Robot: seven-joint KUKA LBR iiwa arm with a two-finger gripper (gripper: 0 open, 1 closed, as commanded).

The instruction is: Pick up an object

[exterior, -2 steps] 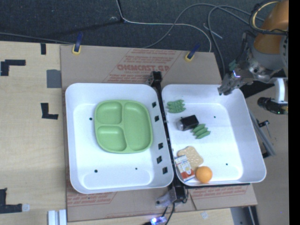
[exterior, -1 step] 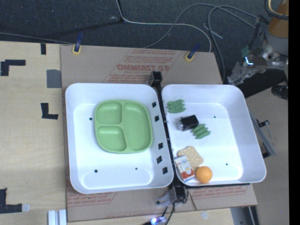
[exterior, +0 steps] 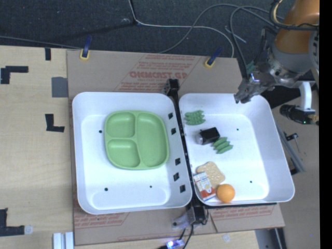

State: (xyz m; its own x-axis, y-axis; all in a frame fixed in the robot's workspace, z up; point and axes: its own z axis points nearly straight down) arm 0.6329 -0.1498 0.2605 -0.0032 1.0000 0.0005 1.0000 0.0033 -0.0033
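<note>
The right bin [exterior: 270, 154] holds two green pea pods, one [exterior: 194, 118] at the back left and one [exterior: 223, 145] nearer the middle. Between them lies a small black block [exterior: 208, 135]. Near the bin's front sit a tan cracker [exterior: 212, 172], a red and white packet [exterior: 204, 185] and an orange [exterior: 225, 193]. My gripper [exterior: 244, 95] hangs over the right bin's back rim, near its right corner, well apart from every object. Nothing shows between its fingers.
The left bin [exterior: 88, 154] carries a green divided plate [exterior: 137, 140]. A black hinge strip [exterior: 179, 139] runs between the bins. Cables [exterior: 171, 25] trail across the dark mat behind the bench. The arm's grey and orange body [exterior: 298, 25] fills the upper right.
</note>
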